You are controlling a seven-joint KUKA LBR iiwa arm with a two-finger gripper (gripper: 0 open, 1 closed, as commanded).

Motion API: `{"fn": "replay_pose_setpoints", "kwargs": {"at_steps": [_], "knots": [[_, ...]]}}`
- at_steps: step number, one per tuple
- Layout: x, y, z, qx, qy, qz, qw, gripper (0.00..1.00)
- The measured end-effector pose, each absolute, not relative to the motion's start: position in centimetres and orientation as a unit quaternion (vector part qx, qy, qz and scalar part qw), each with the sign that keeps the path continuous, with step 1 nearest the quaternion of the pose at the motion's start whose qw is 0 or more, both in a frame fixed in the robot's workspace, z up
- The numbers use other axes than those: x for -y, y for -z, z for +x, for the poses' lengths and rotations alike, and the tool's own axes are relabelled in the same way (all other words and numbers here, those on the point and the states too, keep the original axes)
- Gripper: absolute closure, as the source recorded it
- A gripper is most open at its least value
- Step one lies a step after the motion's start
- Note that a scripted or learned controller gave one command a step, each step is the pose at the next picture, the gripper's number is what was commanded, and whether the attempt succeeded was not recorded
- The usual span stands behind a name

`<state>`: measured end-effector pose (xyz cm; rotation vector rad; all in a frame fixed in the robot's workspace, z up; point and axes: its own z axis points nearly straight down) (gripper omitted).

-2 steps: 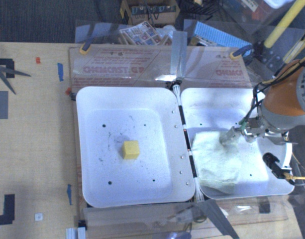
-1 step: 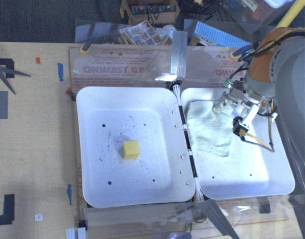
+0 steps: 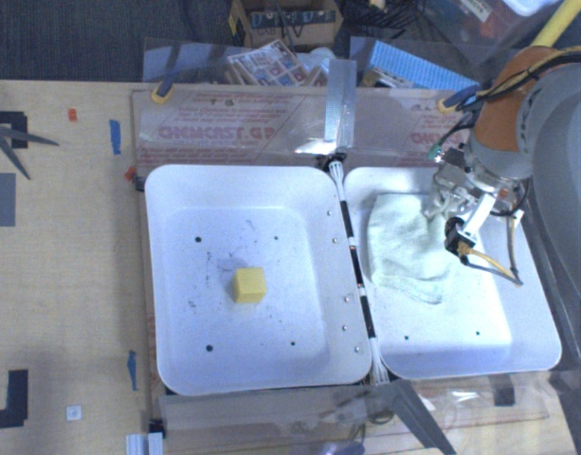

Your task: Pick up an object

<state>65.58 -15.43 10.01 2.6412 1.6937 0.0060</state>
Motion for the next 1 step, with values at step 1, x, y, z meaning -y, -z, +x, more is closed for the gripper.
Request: {"fn": "replay_pose_setpoints", "kwargs": {"at_steps": [1], "knots": [[21.24,-8.88,66.82,-0.539,-0.0003,0.842,0.001,1.0]]}}
